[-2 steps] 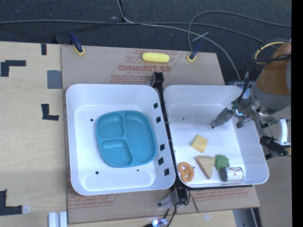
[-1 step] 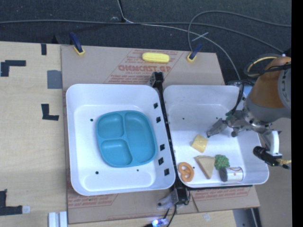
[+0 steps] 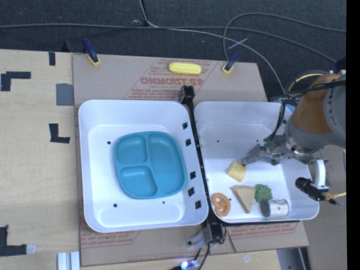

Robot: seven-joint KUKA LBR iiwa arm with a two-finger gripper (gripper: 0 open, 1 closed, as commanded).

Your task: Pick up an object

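Camera view. Two white bins sit side by side on a cardboard sheet. The left bin (image 3: 93,151) holds a blue divided plate (image 3: 149,164), lying flat near its middle. A yellow toy (image 3: 184,68) lies on the cardboard beyond the bins, above the seam where they meet, well apart from everything else.

The right bin (image 3: 225,117) carries the loose items, all gathered toward its near edge. A yellow wedge (image 3: 237,170) lies closest to the bin's middle. Toward the near rim from that wedge are a pretzel (image 3: 220,203), a tan slice (image 3: 244,197), a green broccoli piece (image 3: 262,193) and a small white can (image 3: 278,207) on its side; the broccoli touches or nearly touches the slice and the can.

The arm (image 3: 315,114) reaches in over the right bin's far side rim. Its gripper (image 3: 251,157) points down at a slant toward the yellow wedge, tip just beside it. Whether the tip touches the wedge cannot be told, and whether the pincer is apart or together cannot be told either; nothing is seen held in it.

Judgement: the wedge is the likely target, since it stands apart from the cluster and offers the cleanest approach. The pick is not yet done. A slanted entry risks pushing the wedge aside rather than seizing it.
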